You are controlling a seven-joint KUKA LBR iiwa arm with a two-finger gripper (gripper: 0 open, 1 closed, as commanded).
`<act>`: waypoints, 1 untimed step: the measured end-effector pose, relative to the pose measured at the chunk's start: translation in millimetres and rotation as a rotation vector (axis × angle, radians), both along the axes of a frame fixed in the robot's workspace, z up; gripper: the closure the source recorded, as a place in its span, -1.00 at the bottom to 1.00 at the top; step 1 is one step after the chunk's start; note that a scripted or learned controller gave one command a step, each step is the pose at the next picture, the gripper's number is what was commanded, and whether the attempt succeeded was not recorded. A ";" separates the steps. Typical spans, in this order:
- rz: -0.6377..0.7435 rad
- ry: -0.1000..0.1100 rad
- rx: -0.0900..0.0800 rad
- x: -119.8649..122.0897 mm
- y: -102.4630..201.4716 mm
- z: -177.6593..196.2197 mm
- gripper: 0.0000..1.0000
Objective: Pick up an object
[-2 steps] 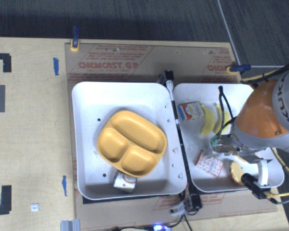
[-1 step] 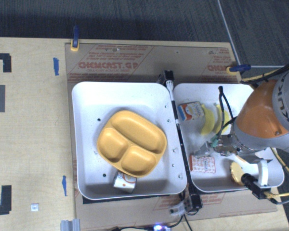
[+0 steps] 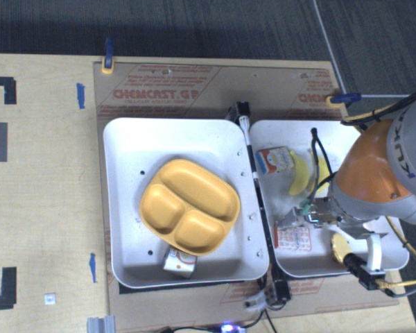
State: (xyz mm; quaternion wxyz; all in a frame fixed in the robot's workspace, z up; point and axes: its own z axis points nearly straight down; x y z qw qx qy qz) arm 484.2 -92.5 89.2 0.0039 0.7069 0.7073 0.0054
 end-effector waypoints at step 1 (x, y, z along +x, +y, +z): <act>0.002 -0.005 0.000 1.8 0.5 11.1 1.00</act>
